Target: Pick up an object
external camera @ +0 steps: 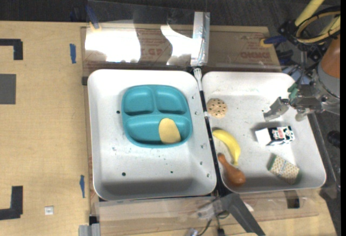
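Observation:
My gripper (286, 111) hovers over the far right part of the right bin (254, 86), open, with nothing between its fingers. Just below it in the view lies a small white carton (275, 135) with black and red print. The same bin holds a round speckled cookie (216, 106), a yellow banana (228, 143), a brown drumstick-shaped piece (232, 172) and a patterned wedge (284, 168). In the left bin (108, 164) sits a teal divided plate (141, 116) with a yellow oval piece (169, 131) in its front compartment.
A clear plastic sheet with a metal strip (200, 38) stands behind the bins. Yellow hose and cables (316, 5) hang at the upper right beside the arm. A wooden bench top (38, 137) stretches to the left.

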Motion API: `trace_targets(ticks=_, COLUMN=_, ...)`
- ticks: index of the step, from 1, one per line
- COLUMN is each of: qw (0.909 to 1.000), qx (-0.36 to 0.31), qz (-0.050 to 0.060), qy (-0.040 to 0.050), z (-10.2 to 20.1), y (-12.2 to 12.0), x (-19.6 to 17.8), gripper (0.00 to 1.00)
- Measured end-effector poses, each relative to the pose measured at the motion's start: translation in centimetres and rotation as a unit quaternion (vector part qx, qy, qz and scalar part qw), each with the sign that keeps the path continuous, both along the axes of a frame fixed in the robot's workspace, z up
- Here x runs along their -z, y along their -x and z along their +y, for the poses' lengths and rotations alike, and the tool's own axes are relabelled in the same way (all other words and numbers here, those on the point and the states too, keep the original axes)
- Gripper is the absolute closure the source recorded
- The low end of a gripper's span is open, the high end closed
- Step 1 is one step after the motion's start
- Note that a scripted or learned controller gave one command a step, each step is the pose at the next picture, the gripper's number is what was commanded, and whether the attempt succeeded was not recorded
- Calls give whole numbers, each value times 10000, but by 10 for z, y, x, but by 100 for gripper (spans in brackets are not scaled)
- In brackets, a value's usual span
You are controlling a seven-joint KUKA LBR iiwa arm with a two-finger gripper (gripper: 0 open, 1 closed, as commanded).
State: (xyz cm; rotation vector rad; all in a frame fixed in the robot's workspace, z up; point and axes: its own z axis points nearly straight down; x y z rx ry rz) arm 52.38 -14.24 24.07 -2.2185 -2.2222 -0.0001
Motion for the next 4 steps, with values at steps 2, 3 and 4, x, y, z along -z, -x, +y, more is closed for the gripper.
trace_targets(ticks=2, qw=10000, qx=12, qz=-29, qy=11, z=-1, y=-25, x=137, gripper=0)
trace_targets(ticks=3, qw=9988, qx=493, qz=-15, qy=9, z=-7, y=-50, x=133, gripper=0)
trace_targets(ticks=4, qw=9979, qx=-640, qz=-36, qy=-2, z=99, y=-65, x=54, gripper=0)
